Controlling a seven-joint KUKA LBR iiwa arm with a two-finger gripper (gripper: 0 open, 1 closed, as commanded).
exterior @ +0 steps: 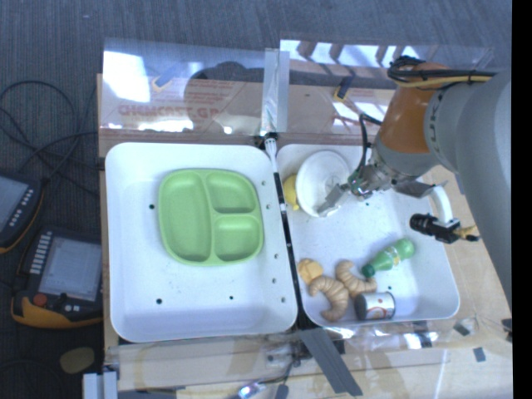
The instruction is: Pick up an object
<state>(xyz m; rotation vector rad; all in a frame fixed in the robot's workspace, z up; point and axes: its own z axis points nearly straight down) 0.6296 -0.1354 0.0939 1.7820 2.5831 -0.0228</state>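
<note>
Two bins point(116, 248); tool point(337, 198) over white bowl point(316, 181) in right one, possibly touching; grip state unclear.

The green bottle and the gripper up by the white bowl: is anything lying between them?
In the camera view, only bare white bin floor lies between the green bottle and the gripper at the white bowl.

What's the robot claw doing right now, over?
Claw low over white bowl, right bin. Nothing seen gripped. Green bottle, can, tan pastry toy lie nearer the front. Green plate in left bin.
</note>
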